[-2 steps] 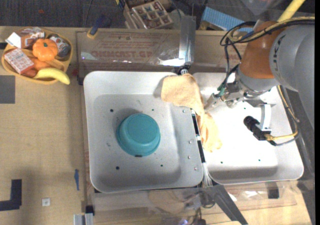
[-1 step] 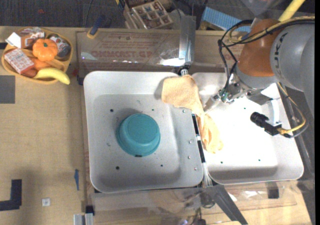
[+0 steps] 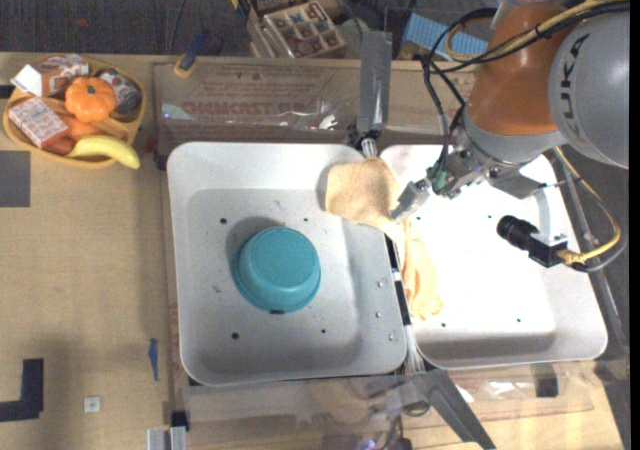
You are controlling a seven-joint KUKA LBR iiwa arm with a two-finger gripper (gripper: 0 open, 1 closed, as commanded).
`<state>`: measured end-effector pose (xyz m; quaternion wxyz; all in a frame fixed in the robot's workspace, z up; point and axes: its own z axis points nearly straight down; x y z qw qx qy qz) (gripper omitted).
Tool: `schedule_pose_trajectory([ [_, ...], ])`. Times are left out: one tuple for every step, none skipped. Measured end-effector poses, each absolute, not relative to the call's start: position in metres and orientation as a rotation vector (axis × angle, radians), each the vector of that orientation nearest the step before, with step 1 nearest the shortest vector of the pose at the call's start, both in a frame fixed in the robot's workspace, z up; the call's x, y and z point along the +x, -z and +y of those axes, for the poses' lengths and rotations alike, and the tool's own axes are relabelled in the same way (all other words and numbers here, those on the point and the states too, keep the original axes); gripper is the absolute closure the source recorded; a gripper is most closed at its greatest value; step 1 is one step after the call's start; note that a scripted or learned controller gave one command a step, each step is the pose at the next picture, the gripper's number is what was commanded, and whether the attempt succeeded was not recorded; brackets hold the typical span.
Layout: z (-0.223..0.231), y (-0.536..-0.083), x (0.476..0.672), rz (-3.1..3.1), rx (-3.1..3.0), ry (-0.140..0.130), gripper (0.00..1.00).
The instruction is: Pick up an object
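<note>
At the far left of the table (image 3: 90,268) stands a small basket of toy food (image 3: 70,116), holding an orange pumpkin (image 3: 90,98) and a banana (image 3: 105,149), well apart from the work area. Next comes the left bin (image 3: 200,338), where a teal bowl (image 3: 278,268) sits upside down near its middle, untouched. At this bin's upper right corner begins a tan cloth (image 3: 360,193): its broad end lies over the corner, and the rest trails across the dividing rims down into the right bin (image 3: 520,338), along that bin's left wall.

The hand (image 3: 412,200) is just beside the cloth's upper right edge, over the seam between the bins, reaching down from the grey arm with the orange band (image 3: 520,68) at the right. From this angle the finger spacing is too small and dark to read; whether they are spread, closed, or pinching fabric cannot be told. The cloth's upper portion appears slightly raised and bunched toward the hand, which would suggest a grasp under way, but this is a judgement only.

Progress: the approach to a candidate object seems complete. No object is seen clear of the bins, so the lift, and confirmation of a secure grip, are left to do.
</note>
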<state>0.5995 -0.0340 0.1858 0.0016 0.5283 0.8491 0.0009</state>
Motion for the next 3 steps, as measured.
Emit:
schedule_pose_trajectory([
  [-0.058,-0.281,0.592,2.55,1.828,-0.002,0.0],
  [-0.068,-0.19,0.627,2.589,1.777,0.0,0.0],
  [-0.109,-0.088,0.619,2.573,1.79,-0.006,0.0],
])
